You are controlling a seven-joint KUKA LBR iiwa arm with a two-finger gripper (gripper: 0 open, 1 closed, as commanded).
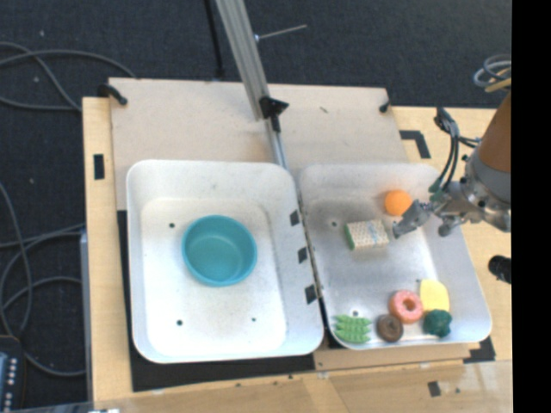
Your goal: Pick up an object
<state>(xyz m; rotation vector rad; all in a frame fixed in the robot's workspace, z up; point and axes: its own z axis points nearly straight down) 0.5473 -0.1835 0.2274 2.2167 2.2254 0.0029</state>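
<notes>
We see our two-finger gripper (419,217) low over the right white bin (337,310), its fingers spread with nothing between them. The pale rectangular sponge block (368,234) lies just to its left in the bin's middle, long axis running left-right, with the small orange ball (397,202) just beside the gripper's far side.

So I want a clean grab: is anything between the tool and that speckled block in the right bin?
Nothing visible. The tool sits just right of the speckled block; the orange ball lies just above that gap, not in it.
</notes>
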